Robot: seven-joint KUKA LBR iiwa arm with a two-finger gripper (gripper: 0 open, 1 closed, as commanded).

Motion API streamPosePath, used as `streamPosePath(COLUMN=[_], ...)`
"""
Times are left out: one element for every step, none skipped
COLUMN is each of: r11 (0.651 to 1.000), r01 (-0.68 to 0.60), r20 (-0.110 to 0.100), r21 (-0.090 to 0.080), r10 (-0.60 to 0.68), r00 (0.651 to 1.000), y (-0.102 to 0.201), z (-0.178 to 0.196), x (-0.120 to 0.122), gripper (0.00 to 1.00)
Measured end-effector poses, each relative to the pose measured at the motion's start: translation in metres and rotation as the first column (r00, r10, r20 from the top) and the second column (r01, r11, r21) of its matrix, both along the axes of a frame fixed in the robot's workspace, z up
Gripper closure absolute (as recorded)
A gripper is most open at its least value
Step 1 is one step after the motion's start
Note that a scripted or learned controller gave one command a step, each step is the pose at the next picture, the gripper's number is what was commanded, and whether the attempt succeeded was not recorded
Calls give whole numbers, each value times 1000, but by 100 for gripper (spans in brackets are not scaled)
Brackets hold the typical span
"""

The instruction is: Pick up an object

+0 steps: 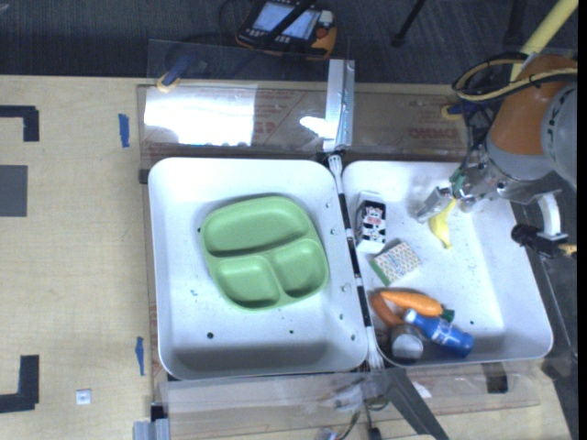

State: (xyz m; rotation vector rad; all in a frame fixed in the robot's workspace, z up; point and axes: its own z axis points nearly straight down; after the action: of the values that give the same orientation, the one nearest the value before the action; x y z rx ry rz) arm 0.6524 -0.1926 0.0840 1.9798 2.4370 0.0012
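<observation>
The tool hangs over the far part of the right bin, at the end of the grey arm with its orange band; a small yellow banana-like piece lies just below and beside its tip, touching or nearly so, though the view is too blurred to say whether it sits between the fingers, so I cannot tell if the tool is released or clenched. A pale crumpled bit sits just to the tool's left. Further left and a little nearer the camera lie a small black-and-white box by the bin's left wall and a patterned square packet; well below the tool, in the bin's near-left corner, an orange carrot-shaped thing, a blue bottle and a grey round lump crowd together, touching one another. Nothing stands between the tool and the yellow piece. Far to the tool's left, the left bin holds a green divided tray (three compartments). Both bins rest on a pale wooden tabletop with black marks and blue tape; a clear panel stands behind them, and beyond it — on dark floor — a handheld screen device; yellow cables loop near the arm.
</observation>
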Motion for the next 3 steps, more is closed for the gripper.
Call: streamPosePath(r11=[1000, 999, 999], r01=[2, 48, 54], r20=[-9, -1, -3], r21=[0, 2, 0], r10=[-2, -48, -54], r00=[1000, 999, 999], y=[-1, -1, 58], z=[7, 1, 106], x=[-2, -9, 16], gripper=[100, 100, 100])
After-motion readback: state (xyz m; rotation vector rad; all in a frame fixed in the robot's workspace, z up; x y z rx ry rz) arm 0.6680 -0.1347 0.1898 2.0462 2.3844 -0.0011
